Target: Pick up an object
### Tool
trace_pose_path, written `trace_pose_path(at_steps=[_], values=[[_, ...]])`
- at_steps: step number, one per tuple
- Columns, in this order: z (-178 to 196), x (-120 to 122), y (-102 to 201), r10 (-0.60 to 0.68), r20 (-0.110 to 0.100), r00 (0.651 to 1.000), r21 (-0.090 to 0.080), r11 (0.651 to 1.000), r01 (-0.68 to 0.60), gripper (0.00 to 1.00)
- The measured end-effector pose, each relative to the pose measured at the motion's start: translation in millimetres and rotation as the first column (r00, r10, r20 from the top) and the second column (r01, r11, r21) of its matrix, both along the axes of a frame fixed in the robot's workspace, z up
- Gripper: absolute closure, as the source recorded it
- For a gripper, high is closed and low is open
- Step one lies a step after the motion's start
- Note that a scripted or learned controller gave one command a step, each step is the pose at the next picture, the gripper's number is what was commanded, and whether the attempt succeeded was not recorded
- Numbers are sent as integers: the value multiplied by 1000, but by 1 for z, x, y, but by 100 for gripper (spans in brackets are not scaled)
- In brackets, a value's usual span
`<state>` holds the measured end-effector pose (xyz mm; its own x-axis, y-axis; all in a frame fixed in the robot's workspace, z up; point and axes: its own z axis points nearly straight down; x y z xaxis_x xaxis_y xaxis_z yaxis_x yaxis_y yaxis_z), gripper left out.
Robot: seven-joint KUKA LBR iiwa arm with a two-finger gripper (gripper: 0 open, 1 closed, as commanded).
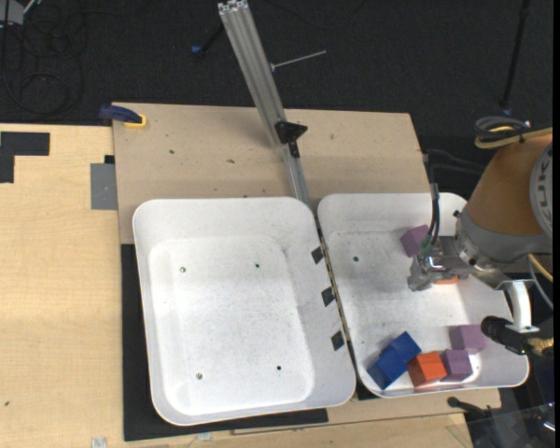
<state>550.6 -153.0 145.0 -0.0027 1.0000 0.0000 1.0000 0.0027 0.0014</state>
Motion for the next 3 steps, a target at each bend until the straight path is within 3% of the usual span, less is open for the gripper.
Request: trace_pose_path(at_steps=[1,3], values=[[53,1,-1,-2,2,1000,-1,1000,2,100],[71,-3,112,2,-3,1000,3,1000,-2,100]])
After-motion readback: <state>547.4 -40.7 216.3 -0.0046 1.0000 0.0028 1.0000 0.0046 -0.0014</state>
